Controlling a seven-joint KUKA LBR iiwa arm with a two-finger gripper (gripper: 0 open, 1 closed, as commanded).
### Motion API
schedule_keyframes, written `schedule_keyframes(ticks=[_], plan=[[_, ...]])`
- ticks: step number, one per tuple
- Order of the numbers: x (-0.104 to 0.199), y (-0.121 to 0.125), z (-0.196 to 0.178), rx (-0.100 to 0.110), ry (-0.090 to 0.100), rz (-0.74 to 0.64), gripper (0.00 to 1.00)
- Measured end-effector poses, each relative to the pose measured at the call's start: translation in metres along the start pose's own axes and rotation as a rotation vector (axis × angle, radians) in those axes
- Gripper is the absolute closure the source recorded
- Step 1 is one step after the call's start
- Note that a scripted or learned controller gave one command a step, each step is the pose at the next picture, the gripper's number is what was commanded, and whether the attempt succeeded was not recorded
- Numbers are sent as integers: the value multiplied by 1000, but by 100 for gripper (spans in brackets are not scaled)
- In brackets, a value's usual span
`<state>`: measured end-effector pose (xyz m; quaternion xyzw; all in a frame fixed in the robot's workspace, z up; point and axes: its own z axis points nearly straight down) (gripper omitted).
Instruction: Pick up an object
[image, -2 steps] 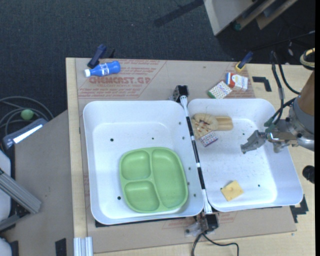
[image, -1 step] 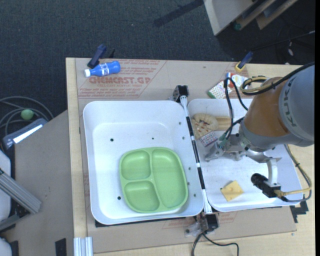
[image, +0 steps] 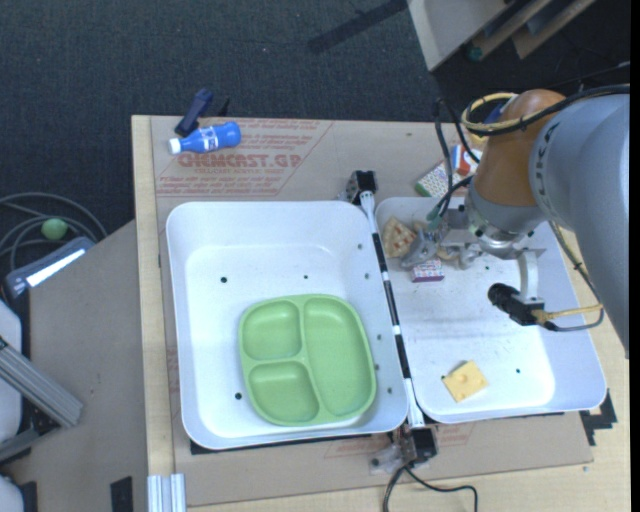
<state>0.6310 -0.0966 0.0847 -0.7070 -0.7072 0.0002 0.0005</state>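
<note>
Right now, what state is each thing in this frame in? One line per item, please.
Green divided plate: flat in the left bin, compartments bare.
Yellow cheese-like piece: loose on the right bin floor, near the front.
Waffle-like piece: at the right bin's back left corner.
Small purple-edged item: flat, under the gripper.
Gripper: low over the right bin's back; grasp hidden.
Blue-and-white bottle: lying on the board behind the bins.

Two bins (image: 190, 300), one green plate (image: 305, 358)

Dark carpet floor (image: 120, 60) around plywood bench (image: 290, 150)
</note>
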Motion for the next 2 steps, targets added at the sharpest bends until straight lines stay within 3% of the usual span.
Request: schedule_keyframes(ticks=[1,2], plan=[[0,0,-10,0,0,0,100],[48,-46,-100,-1,0,-1,100]])
